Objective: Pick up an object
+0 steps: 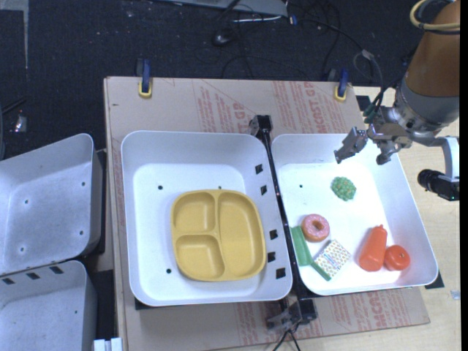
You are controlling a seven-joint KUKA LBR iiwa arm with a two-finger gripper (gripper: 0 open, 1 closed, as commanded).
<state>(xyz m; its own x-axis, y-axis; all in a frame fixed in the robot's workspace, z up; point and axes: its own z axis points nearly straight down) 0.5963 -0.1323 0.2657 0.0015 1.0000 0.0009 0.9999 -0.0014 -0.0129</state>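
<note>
My gripper hangs open above the far part of the right bin, with nothing between its fingers. Just below it lies a green broccoli-like piece. Nearer the front of that bin are a pink frosted donut, a green stick, a patterned small packet, an orange-red bottle shape and a red tomato-like ball. The left bin holds a yellow divided plate.
A black divider runs between the two bins. Yellow clamps hold the cardboard base at the back. Spare white bin lids lie off the bench at the left.
</note>
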